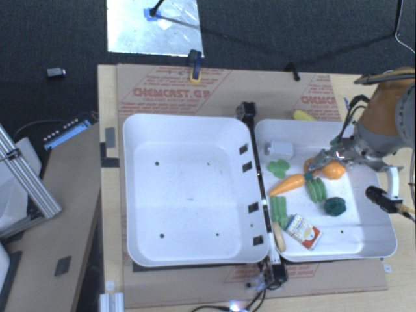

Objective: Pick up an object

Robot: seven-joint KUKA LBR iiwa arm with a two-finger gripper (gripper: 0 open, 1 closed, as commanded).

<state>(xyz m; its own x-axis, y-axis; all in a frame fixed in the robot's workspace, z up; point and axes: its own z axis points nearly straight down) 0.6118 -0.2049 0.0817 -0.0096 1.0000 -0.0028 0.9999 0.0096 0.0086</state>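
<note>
Camera view: orange fruit (334, 170) lies just beside the gripper (320, 162).

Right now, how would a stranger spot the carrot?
Look in the right-hand bin, the one holding the toys. Near its left-centre lies the carrot, a long orange cone pointing down-left, unlike the round orange fruit by the tool and the green pieces.

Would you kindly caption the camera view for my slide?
Gripper poised beside an orange fruit among toy foods in the right bin.
</note>
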